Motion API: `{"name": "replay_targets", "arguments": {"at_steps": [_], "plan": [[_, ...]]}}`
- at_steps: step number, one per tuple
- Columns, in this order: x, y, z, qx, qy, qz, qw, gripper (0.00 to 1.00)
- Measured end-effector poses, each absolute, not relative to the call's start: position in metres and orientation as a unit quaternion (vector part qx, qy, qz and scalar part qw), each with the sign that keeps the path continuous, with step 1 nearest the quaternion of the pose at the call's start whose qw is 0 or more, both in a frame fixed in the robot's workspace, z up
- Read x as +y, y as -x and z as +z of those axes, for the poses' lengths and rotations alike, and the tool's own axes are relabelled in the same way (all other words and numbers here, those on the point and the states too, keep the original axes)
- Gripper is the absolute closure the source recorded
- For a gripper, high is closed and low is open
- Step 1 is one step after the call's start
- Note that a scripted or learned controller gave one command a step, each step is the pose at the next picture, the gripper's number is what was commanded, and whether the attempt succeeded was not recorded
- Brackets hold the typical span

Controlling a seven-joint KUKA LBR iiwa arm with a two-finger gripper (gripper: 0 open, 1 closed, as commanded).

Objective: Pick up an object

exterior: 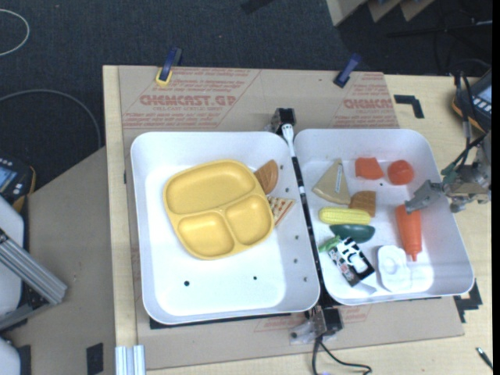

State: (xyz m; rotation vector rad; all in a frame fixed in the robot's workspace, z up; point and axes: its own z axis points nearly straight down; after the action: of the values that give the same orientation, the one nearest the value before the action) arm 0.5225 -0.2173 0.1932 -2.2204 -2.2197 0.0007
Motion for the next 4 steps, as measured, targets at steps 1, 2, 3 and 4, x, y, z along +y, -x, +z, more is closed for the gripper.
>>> {"name": "replay_targets", "arguments": {"at_steps": [1, 2, 3, 4], "plan": [[-0.217, -0.516, 0.149, -0.707, 0.707, 0.0008, 0.003, 0.00], [-0.210, -0.510, 0.104, -0.707, 0.707, 0.0002, 0.001, 0.00], [-0.209, -0.510, 0.084, -0.707, 0.707, 0.0005, 0.002, 0.00], [-0.210, -0.511, 0.095, -0.707, 0.707, -0.0001, 0.000, 1.00]]}}
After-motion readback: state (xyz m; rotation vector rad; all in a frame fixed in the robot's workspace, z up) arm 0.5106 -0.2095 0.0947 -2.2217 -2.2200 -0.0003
